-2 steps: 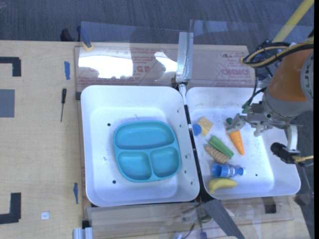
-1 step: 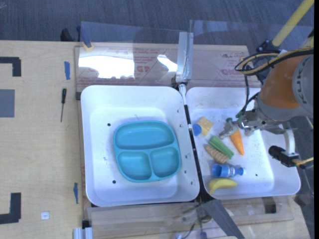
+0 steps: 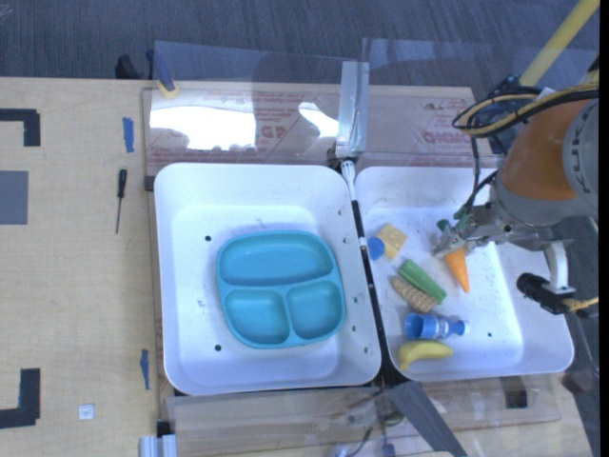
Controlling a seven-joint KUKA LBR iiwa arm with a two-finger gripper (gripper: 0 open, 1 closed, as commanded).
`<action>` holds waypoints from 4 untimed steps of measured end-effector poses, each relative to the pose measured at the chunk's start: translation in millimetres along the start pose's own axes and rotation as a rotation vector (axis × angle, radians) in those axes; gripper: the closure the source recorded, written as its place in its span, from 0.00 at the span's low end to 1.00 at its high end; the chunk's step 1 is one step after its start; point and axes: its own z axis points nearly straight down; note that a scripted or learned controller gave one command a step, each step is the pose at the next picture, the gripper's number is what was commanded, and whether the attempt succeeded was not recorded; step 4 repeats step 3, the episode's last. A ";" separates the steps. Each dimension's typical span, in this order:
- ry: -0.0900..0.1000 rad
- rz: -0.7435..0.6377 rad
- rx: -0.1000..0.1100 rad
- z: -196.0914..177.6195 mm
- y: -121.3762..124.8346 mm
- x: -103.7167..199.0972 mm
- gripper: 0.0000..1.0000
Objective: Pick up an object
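My gripper [image 3: 457,240] is down in the right bin [image 3: 542,350], over its middle. An orange carrot [image 3: 460,270] lies directly below and in front of it, its top end touching or just under the gripper tip. Left of the carrot lie a green vegetable piece [image 3: 420,280] and a tan waffle-like piece [image 3: 410,296]. A yellow cheese wedge [image 3: 392,237] and a small blue piece [image 3: 375,248] sit near the bin's left wall. A blue bottle [image 3: 433,327] and a yellow banana [image 3: 424,352] lie at the front.
The left bin [image 3: 181,255] holds a blue three-compartment plate [image 3: 280,288]. A metal divider post [image 3: 353,112] stands behind the seam between the bins. Cables [image 3: 495,112] loop above the orange wrist band at the right.
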 end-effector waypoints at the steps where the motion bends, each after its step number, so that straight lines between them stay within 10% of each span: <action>1: -0.001 0.001 -0.003 -10.4 1.0 -0.1 1.00; 2: 0.004 -0.082 -0.001 -108.9 26.3 83.1 1.00; 3: 0.005 -0.221 0.012 -84.7 -25.9 80.7 1.00; 4: 0.005 -0.221 0.012 -84.7 -25.9 80.7 1.00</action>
